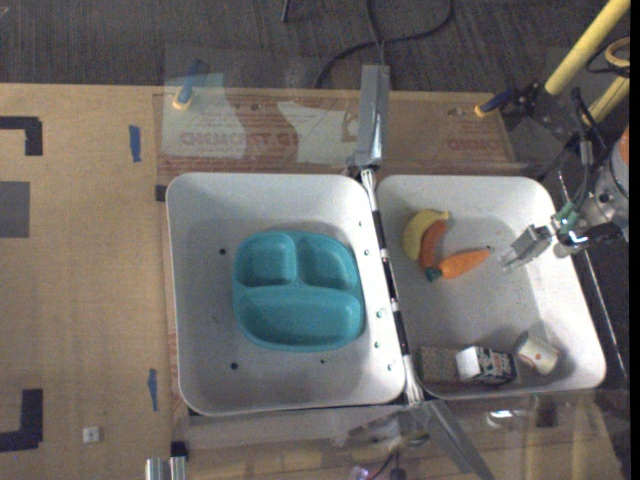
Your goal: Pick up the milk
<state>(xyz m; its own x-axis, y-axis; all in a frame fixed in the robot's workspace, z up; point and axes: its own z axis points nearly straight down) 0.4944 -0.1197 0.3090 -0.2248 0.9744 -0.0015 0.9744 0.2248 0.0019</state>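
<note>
- Tool [527,246]: the arm's two-finger tool hangs over the right edge of the right white bin [575,298]; whether it is spread or pressed together cannot be told; nothing shows between its fingers.
- Small white milk carton with dark print [482,364]: lies on its side at the right bin's front wall, well apart from the tool.
- Small white cup [538,353]: just beside the carton.
- Yellow banana [420,230] and orange carrot [462,263]: near the bin's back.
- Teal divided plastic plate [297,290]: in the left white bin [200,218].

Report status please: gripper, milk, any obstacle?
Gripper over right bin, holding nothing. Milk lying at the bin's near edge, untouched. Carrot and banana apart from it.
</note>
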